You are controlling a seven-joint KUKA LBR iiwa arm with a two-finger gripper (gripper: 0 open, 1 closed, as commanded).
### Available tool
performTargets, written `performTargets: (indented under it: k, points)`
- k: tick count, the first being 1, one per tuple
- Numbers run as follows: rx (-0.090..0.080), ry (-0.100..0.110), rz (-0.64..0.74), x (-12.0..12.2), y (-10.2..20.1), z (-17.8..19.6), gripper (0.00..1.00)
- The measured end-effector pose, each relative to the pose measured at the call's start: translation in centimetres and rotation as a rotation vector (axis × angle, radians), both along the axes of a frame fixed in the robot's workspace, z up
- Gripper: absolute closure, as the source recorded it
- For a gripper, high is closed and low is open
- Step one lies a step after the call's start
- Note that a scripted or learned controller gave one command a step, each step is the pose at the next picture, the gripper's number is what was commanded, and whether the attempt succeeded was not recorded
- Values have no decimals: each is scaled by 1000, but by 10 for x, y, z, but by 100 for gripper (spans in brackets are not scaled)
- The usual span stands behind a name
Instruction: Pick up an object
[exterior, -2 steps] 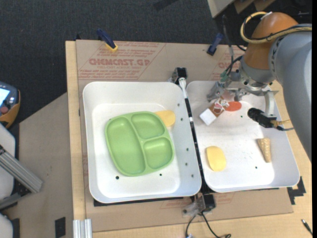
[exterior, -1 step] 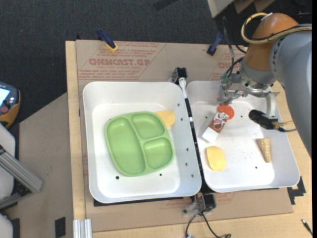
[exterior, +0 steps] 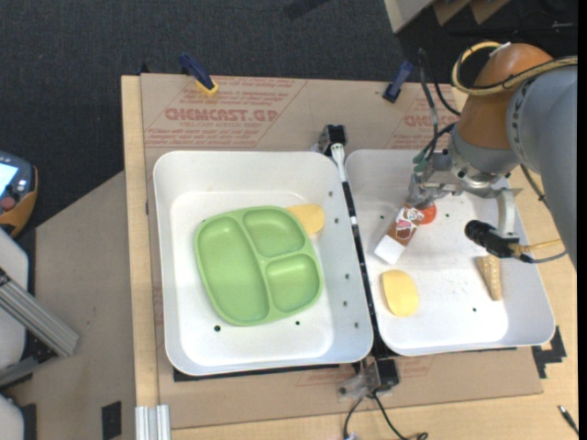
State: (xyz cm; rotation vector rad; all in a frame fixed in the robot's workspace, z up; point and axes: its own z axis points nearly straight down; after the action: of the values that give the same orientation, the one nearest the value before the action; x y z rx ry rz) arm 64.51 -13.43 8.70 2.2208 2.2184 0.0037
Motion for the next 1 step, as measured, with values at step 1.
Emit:
performTargets:
  k: [1]
  points:
    - [-1, 0, -2, -33, -29, 0, 100]
